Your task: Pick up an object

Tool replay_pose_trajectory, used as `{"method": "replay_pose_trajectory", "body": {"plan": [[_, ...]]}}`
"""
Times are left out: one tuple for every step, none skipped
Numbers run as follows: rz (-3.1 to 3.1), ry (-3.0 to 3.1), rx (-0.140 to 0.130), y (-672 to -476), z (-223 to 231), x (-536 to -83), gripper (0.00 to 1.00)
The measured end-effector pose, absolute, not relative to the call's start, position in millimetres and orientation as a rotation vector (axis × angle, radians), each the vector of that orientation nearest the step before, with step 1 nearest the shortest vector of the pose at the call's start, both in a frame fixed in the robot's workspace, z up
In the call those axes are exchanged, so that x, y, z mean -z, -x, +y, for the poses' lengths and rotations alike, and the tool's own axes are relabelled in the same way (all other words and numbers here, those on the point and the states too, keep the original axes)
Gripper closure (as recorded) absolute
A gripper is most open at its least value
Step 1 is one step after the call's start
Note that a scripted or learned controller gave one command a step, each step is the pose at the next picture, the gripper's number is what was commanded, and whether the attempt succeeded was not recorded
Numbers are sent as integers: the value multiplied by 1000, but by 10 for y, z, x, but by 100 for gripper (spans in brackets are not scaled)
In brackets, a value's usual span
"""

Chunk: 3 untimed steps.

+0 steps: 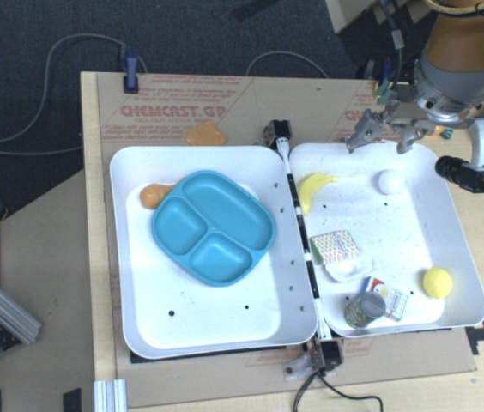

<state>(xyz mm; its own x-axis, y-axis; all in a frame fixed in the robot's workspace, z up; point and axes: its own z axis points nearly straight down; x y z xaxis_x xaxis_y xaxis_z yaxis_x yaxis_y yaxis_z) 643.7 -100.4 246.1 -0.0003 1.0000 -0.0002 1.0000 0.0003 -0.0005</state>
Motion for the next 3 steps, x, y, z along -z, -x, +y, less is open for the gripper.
{"method": "replay_pose_trajectory", "body": {"plan": [[-2207, 2226, -12, -5952, -1812, -1637, 0], [-2219, 2215, 5, -6587, -2143, -902, 0], [-2229, 2224, 5, -6684, -2081, -1346, 0]]}}
